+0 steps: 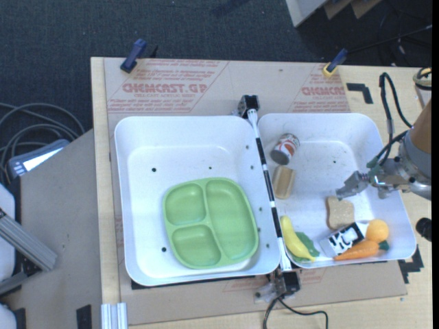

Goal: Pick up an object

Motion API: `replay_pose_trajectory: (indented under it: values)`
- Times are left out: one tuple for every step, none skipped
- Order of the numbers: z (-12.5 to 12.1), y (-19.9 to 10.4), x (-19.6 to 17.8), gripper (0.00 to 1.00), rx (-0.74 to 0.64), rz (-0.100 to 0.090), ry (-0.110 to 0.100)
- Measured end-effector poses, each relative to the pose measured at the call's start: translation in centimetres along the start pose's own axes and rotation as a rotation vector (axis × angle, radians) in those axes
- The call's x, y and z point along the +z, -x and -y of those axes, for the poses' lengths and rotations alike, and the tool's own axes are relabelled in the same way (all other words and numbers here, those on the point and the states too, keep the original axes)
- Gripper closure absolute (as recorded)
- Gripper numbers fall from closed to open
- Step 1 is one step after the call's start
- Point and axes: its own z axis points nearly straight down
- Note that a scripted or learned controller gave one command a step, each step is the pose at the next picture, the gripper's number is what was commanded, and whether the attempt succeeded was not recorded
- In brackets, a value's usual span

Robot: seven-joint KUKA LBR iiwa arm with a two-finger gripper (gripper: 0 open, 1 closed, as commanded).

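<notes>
Banana [293,237] lies in right bin [312,123]; gripper [351,186] hovers above bread [339,213].

Green tray [209,223] in left bin [137,139], fingers [351,186] above bread [339,213]

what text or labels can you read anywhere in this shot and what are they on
"CHEMCAST GP", red print repeated on the brown sheet under the bins; the smaller red lines below it are too blurred to read.
The can has a label, unreadable.
The black and white package has markings, too small to read.
</notes>
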Motion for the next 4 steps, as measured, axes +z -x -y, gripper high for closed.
replay_pose_trajectory:
  values:
    - [0.8,-0.3,11.7,0.0,0.0,0.001,0.005]
    - [0.7,-0.2,10.7,1.0,0.002,0.006,0.01]
    - [0.7,-0.2,10.7,0.0,0.002,0.005,0.01]
    - [0.9,3.6,6.6,0.0,0.001,0.002,0.002]
